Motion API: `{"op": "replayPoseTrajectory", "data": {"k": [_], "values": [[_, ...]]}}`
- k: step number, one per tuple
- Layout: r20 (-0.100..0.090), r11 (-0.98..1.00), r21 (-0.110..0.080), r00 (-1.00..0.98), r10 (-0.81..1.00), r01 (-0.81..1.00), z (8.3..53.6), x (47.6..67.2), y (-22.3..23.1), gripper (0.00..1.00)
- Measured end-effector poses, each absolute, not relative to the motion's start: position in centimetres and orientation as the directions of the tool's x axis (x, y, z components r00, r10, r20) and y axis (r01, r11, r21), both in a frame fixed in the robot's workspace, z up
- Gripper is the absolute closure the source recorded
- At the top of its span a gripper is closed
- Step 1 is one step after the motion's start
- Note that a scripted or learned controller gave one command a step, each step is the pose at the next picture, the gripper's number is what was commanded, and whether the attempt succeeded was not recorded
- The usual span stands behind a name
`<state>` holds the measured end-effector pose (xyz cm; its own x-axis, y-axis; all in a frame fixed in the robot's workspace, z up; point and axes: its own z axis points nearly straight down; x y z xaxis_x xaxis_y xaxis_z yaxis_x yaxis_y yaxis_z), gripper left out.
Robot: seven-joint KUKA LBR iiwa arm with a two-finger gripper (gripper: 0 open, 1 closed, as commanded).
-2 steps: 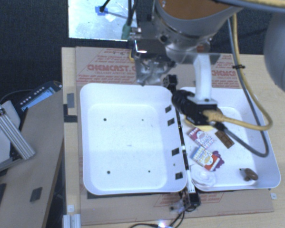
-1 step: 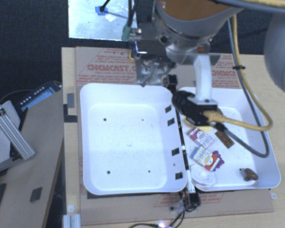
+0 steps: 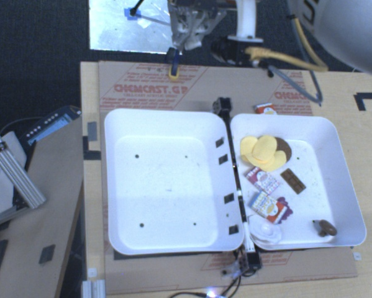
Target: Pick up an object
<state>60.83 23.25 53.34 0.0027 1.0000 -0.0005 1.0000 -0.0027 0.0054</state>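
My gripper (image 3: 187,41) hangs high at the back of the bench, above the cardboard behind the left bin (image 3: 114,185) and well away from every object. The right bin (image 3: 344,166) holds the things. A yellow soft item (image 3: 263,152) lies near its back left, partly over a brown round piece (image 3: 285,146). In front of it lie a small red-and-white packet (image 3: 262,180), a brown bar (image 3: 292,181) and a larger colourful packet (image 3: 271,207). A white lid-like item (image 3: 264,232) sits at the front left corner and a small brown lump (image 3: 325,228) at the front right.
A small red-and-white item (image 3: 266,108) lies on the cardboard just behind the right bin. A blue and yellow peg (image 3: 173,66) stands on the cardboard below the gripper. A black hinge strip (image 3: 234,179) runs between the bins. Cables (image 3: 291,67) trail from the arm at the back right.
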Motion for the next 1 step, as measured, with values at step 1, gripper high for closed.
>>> {"op": "replayPoseTrajectory", "data": {"k": [1], "values": [[0.001,0.005,0.0,-0.005,1.0,1.0,53.55,57.21,23.44,1.0]]}}
